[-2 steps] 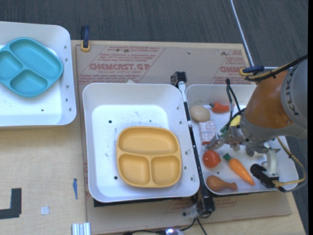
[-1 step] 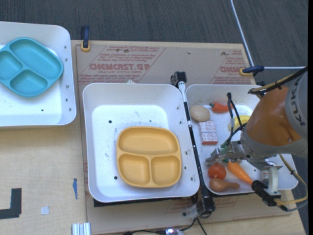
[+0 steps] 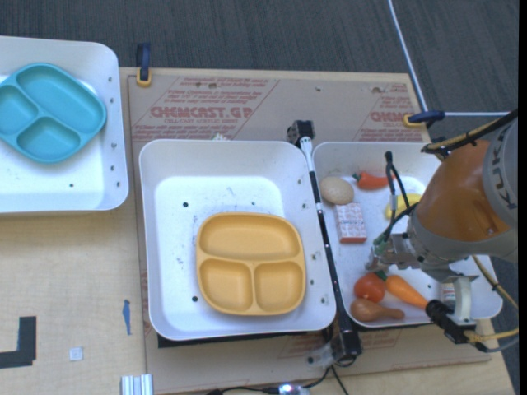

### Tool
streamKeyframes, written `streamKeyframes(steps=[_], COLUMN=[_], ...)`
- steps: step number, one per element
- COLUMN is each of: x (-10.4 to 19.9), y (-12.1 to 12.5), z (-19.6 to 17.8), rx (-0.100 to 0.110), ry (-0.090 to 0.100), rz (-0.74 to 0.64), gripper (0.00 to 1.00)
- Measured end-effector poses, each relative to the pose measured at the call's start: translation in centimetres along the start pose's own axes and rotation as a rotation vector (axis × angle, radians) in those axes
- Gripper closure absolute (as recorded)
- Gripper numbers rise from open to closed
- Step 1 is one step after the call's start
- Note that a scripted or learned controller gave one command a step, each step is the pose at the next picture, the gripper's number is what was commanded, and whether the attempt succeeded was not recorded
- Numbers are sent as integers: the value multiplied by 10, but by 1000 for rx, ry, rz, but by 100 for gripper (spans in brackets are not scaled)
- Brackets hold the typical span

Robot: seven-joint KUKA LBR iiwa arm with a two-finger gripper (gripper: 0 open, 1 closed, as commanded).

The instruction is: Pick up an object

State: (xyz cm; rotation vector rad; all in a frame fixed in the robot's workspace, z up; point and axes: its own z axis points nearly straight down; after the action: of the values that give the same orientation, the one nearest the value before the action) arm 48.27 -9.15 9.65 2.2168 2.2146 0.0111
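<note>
Hovering low over the right bin (image 3: 491, 301) near the tomato (image 3: 370, 286) and carrot (image 3: 406, 290), claw (image 3: 394, 257) state impossible to tell, nothing visibly lifted yet.

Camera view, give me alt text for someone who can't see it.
A grey and orange robot arm reaches over the right white bin of toy food, including a carrot and tomato. The left bin holds a yellow divided plate.

A robotics lab bench: two white bins (image 3: 156, 220) on protective cardboard (image 3: 247, 105) at centre frame; clamps (image 3: 143, 64) at the cardboard's upper corners; cables (image 3: 329, 360) along the bottom edge; grey carpet (image 3: 247, 15) across the top.
</note>
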Motion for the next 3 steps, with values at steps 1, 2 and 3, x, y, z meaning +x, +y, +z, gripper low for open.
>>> streamKeyframes(steps=[1,2,3], x=[0,0,0], y=[0,1,1], z=[0,-10,-10], rx=[0,-4,-3], ry=[0,-1,-1], rz=[0,1,0], gripper=[0,100,0])
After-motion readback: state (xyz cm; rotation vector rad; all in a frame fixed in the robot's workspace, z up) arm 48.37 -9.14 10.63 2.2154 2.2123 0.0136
